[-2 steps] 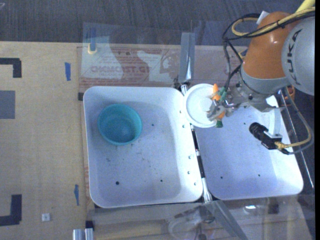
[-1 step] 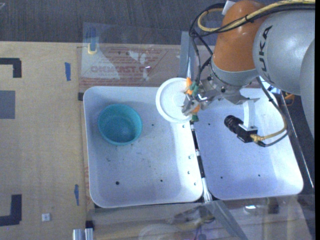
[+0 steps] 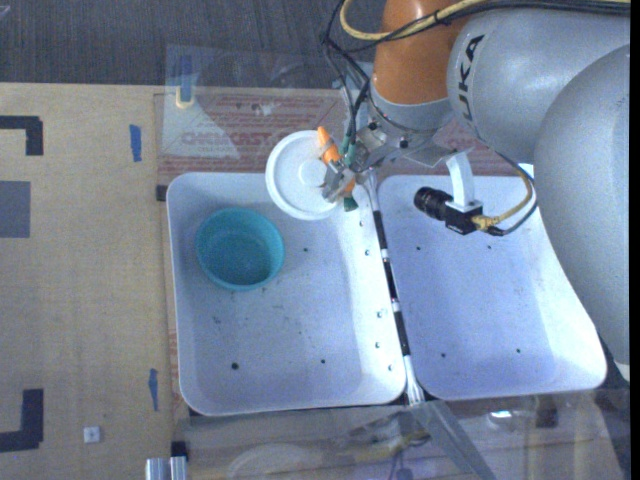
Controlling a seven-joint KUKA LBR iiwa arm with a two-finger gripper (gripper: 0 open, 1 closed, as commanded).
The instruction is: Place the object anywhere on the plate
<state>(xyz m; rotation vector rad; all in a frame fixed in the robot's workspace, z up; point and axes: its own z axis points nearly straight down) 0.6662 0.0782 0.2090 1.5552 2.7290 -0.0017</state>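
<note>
A round white plate (image 3: 298, 175) rests on the far rim of the left bin (image 3: 270, 368). My gripper (image 3: 338, 176) hangs over the plate's right edge, under the orange wrist band. A small orange and green object (image 3: 326, 147) sits between its fingers, the orange end pointing to the back and a green tip (image 3: 350, 204) showing below them. The gripper is shut on this object, which is held just above the plate's right rim.
A teal bowl (image 3: 239, 249) stands in the left bin, in front of and left of the plate. The right bin (image 3: 490, 318) lies under the arm. A black camera unit (image 3: 445, 209) with a yellow cable hangs off the wrist above it.
</note>
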